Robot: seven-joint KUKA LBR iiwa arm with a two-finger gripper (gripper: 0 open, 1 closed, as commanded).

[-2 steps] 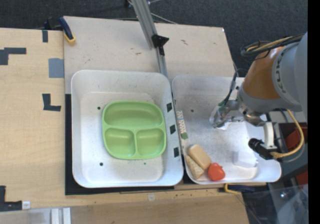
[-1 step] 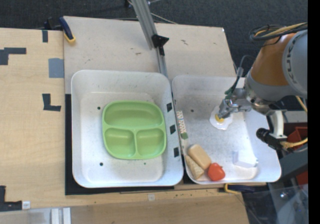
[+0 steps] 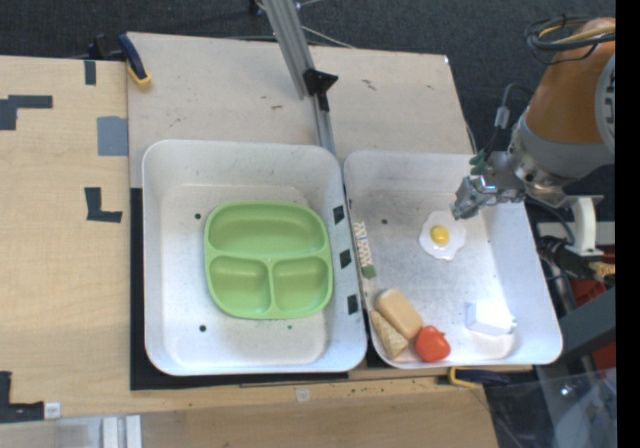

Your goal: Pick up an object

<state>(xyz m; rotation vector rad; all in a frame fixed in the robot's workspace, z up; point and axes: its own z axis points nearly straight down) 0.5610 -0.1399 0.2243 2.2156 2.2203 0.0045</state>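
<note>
While the arm leans in from the right, a fried egg (image 3: 440,237) lies flat on the floor of the right bin (image 3: 400,186), white rim around a yellow yolk, roughly in the middle of the bin's right half. Just above and to the right of it sits the gripper (image 3: 467,204), low over the bin and close to the egg, apart from it as far as I can see. From where I stand the dark tip is too small and blurred for me to tell how wide it stands or whether it has hold of anything.

Toward the near edge of the same bin, a tan bread roll (image 3: 396,319) lies at a slant, with a red tomato (image 3: 432,344) touching its lower right end. A pale, whitish object (image 3: 490,317) rests in the near right corner, hard to make out against the bin.

Over in the left bin (image 3: 170,236) a green divided plate (image 3: 268,259) lies flat, three compartments facing up. Both bins sit side by side on the wooden bench (image 3: 60,236).
</note>
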